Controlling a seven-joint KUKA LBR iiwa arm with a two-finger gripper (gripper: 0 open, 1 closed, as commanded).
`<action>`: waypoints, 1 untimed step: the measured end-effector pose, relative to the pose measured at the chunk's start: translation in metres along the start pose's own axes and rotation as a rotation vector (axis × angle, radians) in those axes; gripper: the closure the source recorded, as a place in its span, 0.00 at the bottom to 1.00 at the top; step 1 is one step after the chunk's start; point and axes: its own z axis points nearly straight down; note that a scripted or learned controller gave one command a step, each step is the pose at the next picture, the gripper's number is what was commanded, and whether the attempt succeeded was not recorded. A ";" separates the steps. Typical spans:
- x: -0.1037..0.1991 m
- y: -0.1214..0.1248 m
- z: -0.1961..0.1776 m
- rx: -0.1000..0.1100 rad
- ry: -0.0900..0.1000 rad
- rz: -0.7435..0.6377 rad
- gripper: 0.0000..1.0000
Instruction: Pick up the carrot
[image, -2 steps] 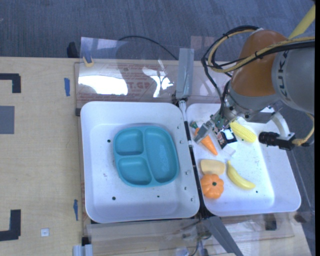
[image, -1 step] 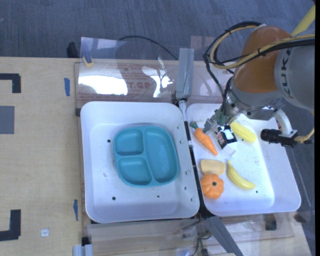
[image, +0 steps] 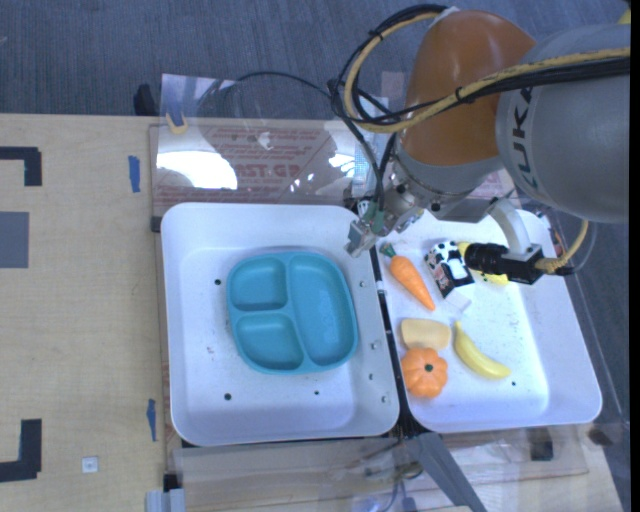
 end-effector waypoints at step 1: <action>-0.004 -0.003 0.003 0.007 0.000 0.008 0.00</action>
